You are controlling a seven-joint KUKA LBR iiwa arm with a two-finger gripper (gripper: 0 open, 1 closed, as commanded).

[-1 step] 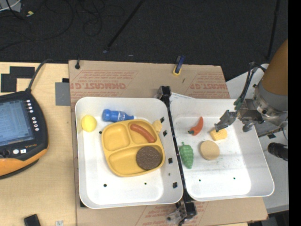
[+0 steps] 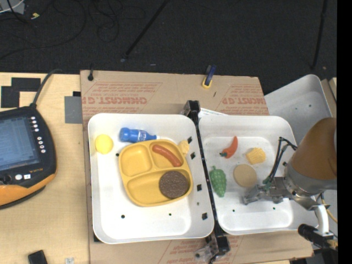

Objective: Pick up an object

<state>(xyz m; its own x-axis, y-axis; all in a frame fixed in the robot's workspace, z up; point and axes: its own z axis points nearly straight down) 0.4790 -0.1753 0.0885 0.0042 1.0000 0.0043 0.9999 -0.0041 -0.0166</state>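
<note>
My gripper (image 2: 248,197) hangs low in the right bin (image 2: 278,223), its grey fingers pointing left, just below a tan round cookie-like piece (image 2: 245,175). Nothing shows between the fingers. Also in the right bin are a red chili pepper (image 2: 231,146), a yellow corn piece (image 2: 256,156) and a green vegetable (image 2: 218,181) near the left wall. The left bin (image 2: 143,227) holds a yellow divided tray (image 2: 137,188) with a hot dog sausage (image 2: 166,154) and a brown patty (image 2: 174,184), plus a blue bottle (image 2: 135,135) and a yellow ball (image 2: 103,143).
The arm's orange band (image 2: 316,153) enters from the right over the right bin's edge. A black divider (image 2: 201,169) runs between the bins. A teach pendant (image 2: 22,153) lies at far left on the bench. A blue-yellow clip (image 2: 208,77) sits on the cardboard behind the bins.
</note>
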